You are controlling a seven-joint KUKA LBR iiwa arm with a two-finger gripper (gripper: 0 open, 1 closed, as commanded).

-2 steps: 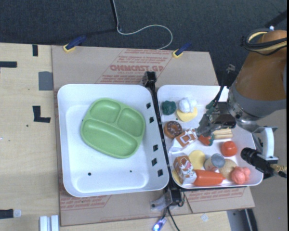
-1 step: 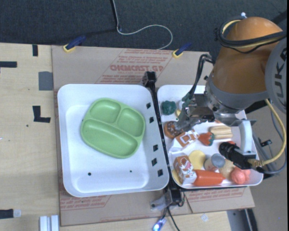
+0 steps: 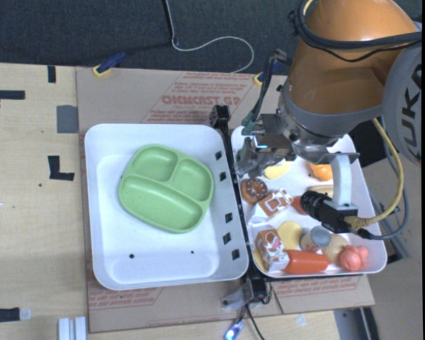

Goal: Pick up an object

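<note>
Camera view: glossy green divided plate [image 3: 167,187] in smooth white bin [image 3: 106,261].

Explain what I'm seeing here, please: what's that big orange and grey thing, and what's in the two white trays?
One fixed camera looks down at a slant on the bench. The orange and grey bulk is the robot arm, reaching in from the right. Its gripper hangs over the top of the right bin, which holds small toy foods, among them a red carrot-like piece and a pink ball. The left bin holds a green divided plate. I see nothing held between the fingers.
</note>
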